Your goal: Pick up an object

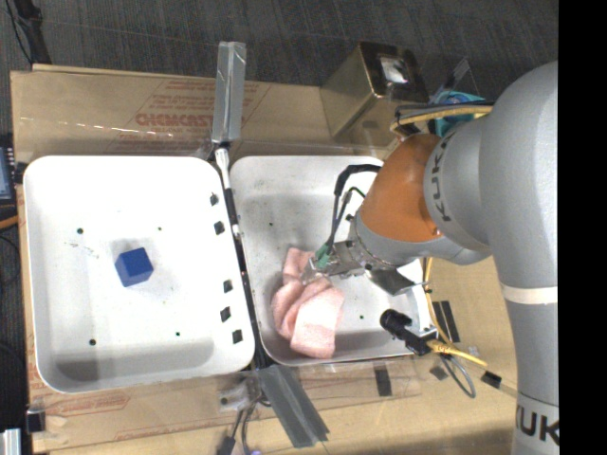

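A crumpled pink cloth [306, 306] lies in the right bin [275, 197], near its front left. My gripper [325, 262] reaches in from the right and sits low at the cloth's upper right edge, touching or just above it. The arm's orange band [403, 197] hangs over the bin's right half and hides what is beneath. A blue cube [134, 265] rests in the left bin [57, 197], left of centre, far from the gripper.
A metal divider [230, 93] runs between the two bins. A brown box [365, 88] stands behind the right bin. Cables and a black fitting [403, 328] trail at the right bin's front right corner. Cardboard lies under both bins.
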